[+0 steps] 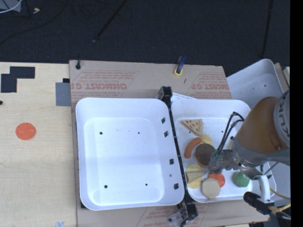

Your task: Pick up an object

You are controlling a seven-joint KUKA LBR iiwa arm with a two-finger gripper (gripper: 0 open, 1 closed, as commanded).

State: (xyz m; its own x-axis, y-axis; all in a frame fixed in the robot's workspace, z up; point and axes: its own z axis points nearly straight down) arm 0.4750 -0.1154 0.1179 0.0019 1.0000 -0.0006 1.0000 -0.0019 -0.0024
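Probably light, stiff and smooth, the brown round toy (205, 153) sits mid right bin (236, 107), among other play food; take it across its widest part. Just beside it, toward the bin's near edge, the gripper (218, 163) hovers.

Printed markings: cardboard sheet under the bins

Cardboard sheet (142, 79): red lettering, upside down from this view, repeated along the far edge and again at the near edge; individual characters too blurred to read with confidence.
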